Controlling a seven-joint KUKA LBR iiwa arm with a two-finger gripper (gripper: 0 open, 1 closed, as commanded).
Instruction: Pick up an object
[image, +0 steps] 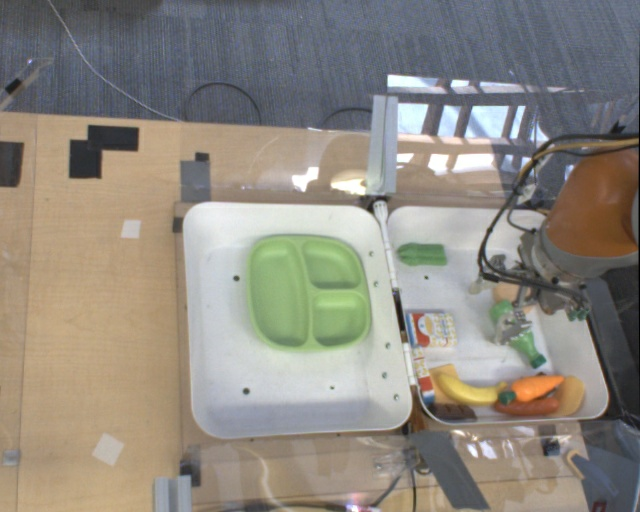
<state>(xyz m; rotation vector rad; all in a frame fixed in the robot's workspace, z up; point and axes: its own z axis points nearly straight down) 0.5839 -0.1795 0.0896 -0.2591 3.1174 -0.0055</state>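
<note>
A wooden tabletop (90, 330) is seen carrying two white bins. The left bin (215, 300) is occupied by a green divided plate (307, 292). Over the right bin (585, 345) the arm (597, 215) is positioned, with its claw (515, 322) lowered onto a green bottle (522, 340); whether it is clenched cannot be told. A banana (462, 388), carrot (536, 387), small carton (431, 328) and green block (421, 254) are laid nearby
</note>
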